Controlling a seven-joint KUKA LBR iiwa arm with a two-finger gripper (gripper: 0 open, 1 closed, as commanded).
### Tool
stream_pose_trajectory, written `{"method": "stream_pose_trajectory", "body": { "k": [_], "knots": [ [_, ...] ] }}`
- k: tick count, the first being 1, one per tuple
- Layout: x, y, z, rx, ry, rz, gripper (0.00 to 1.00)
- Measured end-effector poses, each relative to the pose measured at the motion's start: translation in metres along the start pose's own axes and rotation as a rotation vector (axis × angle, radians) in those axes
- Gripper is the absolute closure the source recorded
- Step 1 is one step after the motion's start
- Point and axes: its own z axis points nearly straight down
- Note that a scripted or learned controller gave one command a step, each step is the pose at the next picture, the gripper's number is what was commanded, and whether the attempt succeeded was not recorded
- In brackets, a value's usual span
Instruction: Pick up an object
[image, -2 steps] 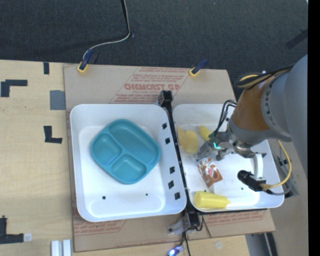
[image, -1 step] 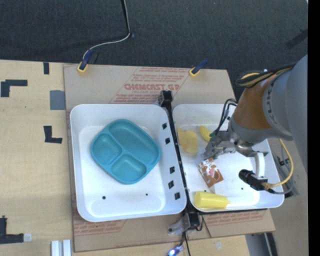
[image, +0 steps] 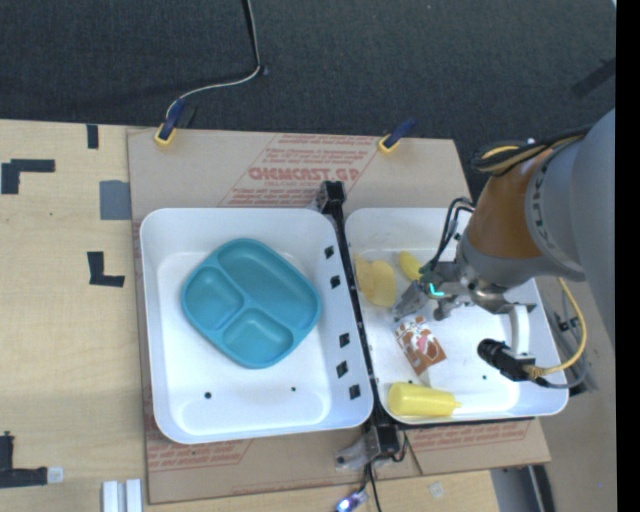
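My gripper (image: 420, 303) hangs low over the middle of the right bin (image: 520, 400), coming in from the right under the orange band. Its two fingers stand apart, with nothing between them. Just below it lies a small red and white packet (image: 422, 346). To its left sits a pale yellow piece (image: 377, 283), and a smaller yellow piece (image: 410, 265) lies above it. A yellow banana-like object (image: 420, 401) rests along the bin's front wall.
The left bin (image: 165, 400) holds a teal divided plate (image: 250, 302). A black divider (image: 345, 300) runs between the two bins. A black part with a yellow cable (image: 510, 362) hangs off the arm over the right bin's right side.
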Motion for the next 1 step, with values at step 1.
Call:
{"method": "stream_pose_trajectory", "body": {
  "k": [1],
  "knots": [
    [0.0, 0.0, 0.0, 0.0, 0.0, 0.0, 0.0]
  ]
}}
